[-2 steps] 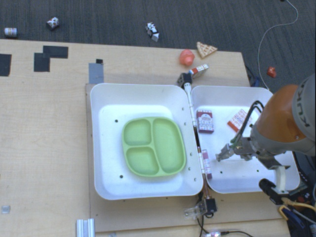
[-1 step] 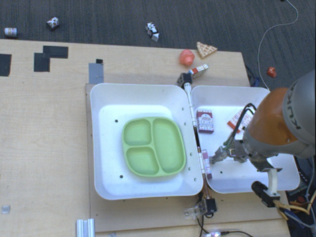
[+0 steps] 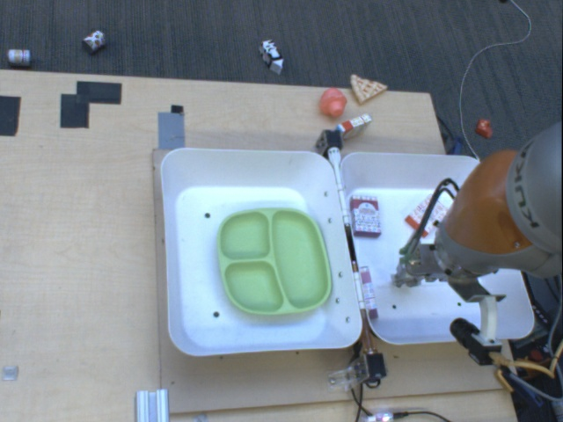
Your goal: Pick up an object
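In the right bin (image 3: 422,319), a small maroon box (image 3: 365,216) lies near the left wall. A red-and-white packet (image 3: 423,207) lies to its right, partly covered by the arm. A thin pinkish packet (image 3: 366,290) rests against the bin's left wall. My gripper (image 3: 409,271) hangs low over the bin's middle, below and right of the maroox box's spot by a short gap, with the grey and orange arm (image 3: 493,214) above it. Nothing shows in its grasp.
The left bin (image 3: 189,236) holds a green divided plate (image 3: 273,260). Beyond the bins lie a red ball (image 3: 332,102), a pizza-slice toy (image 3: 368,87) and a small marker-like item (image 3: 355,125). Cables (image 3: 528,367) cluster at the lower right.
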Robot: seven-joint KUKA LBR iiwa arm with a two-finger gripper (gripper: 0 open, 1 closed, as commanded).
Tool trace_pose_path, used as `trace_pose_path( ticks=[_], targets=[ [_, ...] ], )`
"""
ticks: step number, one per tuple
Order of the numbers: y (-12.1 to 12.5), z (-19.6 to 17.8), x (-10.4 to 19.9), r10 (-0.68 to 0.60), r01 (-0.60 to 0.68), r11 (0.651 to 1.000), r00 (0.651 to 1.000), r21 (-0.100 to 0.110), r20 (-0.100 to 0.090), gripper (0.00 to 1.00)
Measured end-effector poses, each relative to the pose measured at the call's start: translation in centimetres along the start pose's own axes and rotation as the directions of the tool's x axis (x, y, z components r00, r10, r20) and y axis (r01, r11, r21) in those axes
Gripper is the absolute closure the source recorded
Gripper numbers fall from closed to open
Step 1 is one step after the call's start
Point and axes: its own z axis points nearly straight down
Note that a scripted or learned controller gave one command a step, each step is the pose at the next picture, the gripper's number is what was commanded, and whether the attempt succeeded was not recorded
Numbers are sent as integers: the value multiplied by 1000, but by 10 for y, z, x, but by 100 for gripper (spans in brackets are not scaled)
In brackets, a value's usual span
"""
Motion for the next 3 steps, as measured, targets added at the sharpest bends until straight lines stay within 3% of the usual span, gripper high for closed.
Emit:
trace_pose_path(
  ticks=[1, 2, 3],
  targets=[
    [0, 0, 0, 0, 0, 1000, 1000, 0, 0, 0],
    [2, -10, 1, -2, 2, 1000, 1000, -4, 0, 100],
    [2, -10, 1, -2, 2, 1000, 1000, -3, -1, 0]
  ],
)
